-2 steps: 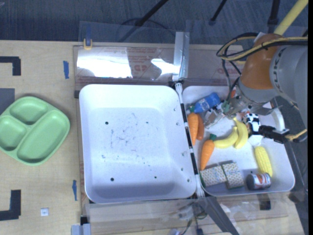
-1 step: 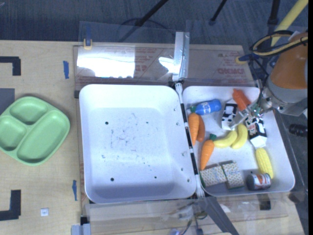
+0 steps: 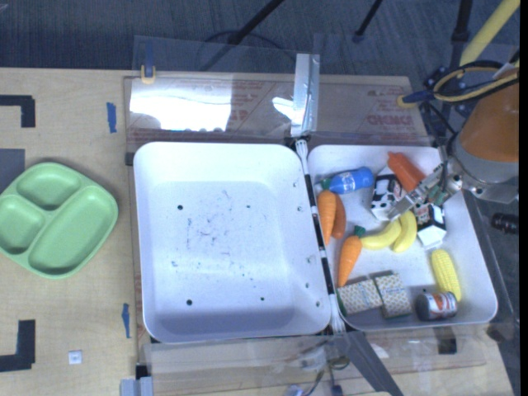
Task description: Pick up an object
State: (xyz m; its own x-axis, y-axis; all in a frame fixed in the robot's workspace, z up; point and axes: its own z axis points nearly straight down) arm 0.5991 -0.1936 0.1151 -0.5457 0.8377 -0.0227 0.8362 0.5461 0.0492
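The right white bin [image 3: 483,258] holds several toy foods. Among them are a blue bottle [image 3: 350,180], two carrots [image 3: 328,214] [image 3: 349,258], a yellow banana [image 3: 393,234], a black-and-white cow figure [image 3: 382,195], a red-orange piece [image 3: 403,169], a corn cob [image 3: 445,271], two bread slices [image 3: 375,294] and a small can [image 3: 435,305]. My gripper [image 3: 418,197] reaches in from the right, low over the bin's upper middle, between the cow figure and a white-and-black block [image 3: 431,231], just above the banana. I see nothing clearly held.
The left white bin [image 3: 223,238] lies beside the right one, with a ridge between them. A green divided plate [image 3: 54,219] rests on the wooden bench at far left. Clear plastic panels stand behind the bins. Cables hang by the arm at upper right.
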